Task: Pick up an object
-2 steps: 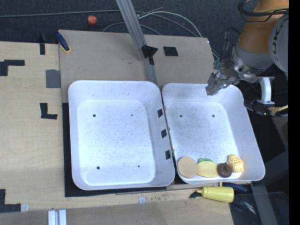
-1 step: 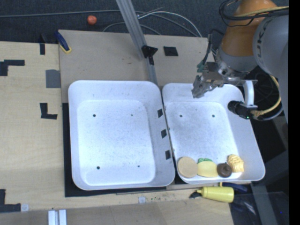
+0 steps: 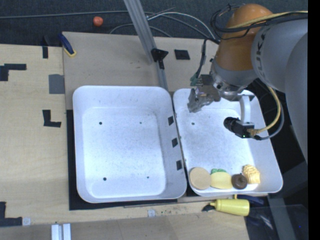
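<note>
Hardly any readable text
Faint dark lettering on the grey arm (image 3: 280, 49) casing, just right of the orange band (image 3: 245, 39), too blurred and cropped to spell out; no labels, numbers or signs legible elsewhere

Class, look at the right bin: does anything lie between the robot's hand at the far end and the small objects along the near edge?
Nothing visible does. The hand hangs over the far end of the right bin; the small objects sit in a row along its near edge, with bare white floor between them.
</note>
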Motion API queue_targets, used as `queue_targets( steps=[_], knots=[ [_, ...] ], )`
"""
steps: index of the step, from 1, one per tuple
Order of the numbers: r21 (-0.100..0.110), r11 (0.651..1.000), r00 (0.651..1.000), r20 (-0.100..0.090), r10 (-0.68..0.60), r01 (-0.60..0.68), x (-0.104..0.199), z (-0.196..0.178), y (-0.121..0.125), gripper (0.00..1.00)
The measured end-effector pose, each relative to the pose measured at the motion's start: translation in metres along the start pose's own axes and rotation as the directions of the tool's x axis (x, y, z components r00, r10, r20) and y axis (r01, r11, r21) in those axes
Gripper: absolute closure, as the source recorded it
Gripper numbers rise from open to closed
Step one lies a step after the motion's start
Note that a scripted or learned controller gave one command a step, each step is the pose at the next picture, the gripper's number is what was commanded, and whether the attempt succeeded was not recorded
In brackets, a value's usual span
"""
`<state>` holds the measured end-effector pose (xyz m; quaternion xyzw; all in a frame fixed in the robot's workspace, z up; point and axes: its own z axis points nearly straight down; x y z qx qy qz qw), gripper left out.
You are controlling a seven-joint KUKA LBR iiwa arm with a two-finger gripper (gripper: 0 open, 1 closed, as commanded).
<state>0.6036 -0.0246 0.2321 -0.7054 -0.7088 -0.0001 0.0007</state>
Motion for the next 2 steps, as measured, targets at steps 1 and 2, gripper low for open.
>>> queue_targets(
  steps=[1, 2],
  knots=[
    [-0.001, 1.0, 1.0, 0.0, 0.0, 0.0, 0.051, -0.009, -0.014, 1.0],
    [0.0, 1.0, 1.0, 0.0, 0.001, -0.001, 0.094, -0.005, -0.039, 1.0]
  ],
)
